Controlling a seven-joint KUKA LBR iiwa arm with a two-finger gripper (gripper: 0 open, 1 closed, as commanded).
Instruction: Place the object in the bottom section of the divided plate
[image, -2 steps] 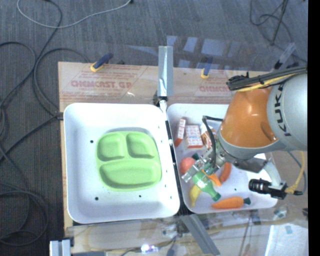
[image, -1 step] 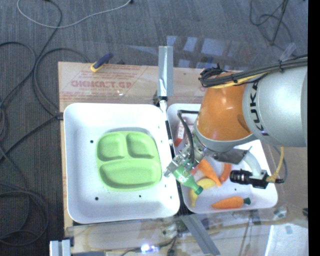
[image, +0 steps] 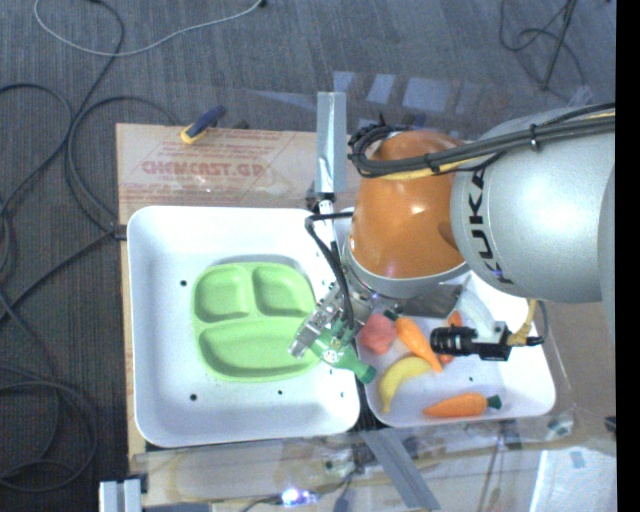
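The light green divided plate (image: 250, 320) lies in the left white bin (image: 160, 300), with two small sections at the top and one wide section at the bottom. My gripper (image: 318, 333) hangs over the plate's right rim, at the right end of the bottom section. A small dark green thing (image: 356, 368) sits just below and right of the gripper, over the wall between the two bins. Whether the gripper holds it is unclear. The orange-banded wrist hides the space above the gripper.
The right bin (image: 530, 395) holds a pink-red toy (image: 378, 333), an orange carrot (image: 415, 340), a yellow banana (image: 400, 378) and a second carrot (image: 458, 405). The arm covers that bin's upper half. A cardboard sheet (image: 220, 165) lies behind the left bin.
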